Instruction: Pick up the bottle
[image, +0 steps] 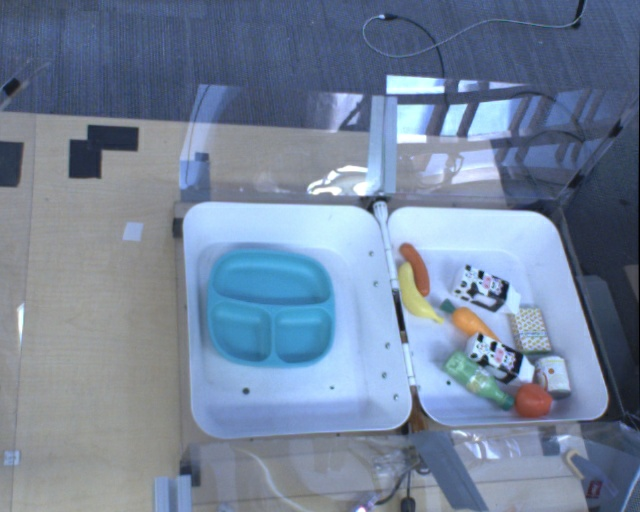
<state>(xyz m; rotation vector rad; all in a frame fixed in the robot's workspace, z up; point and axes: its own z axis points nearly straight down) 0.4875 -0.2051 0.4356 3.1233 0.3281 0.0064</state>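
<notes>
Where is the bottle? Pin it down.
The green bottle lies in the right bin, near its front edge, beside the tomato and below a cow-print carton.

Bright, even overhead light with a cool bluish cast; white bins (300, 420) near blown out, little surface detail; strong glare on the clear panels (480, 120) behind the bins, one bright specular streak by the centre post (380, 150); shadows soft and faint, a slight one around the teal tray (270, 305); overall soft focus, low resolution; small items in the right bin slightly smeared, labels unreadable; mild softness toward the corners
</notes>
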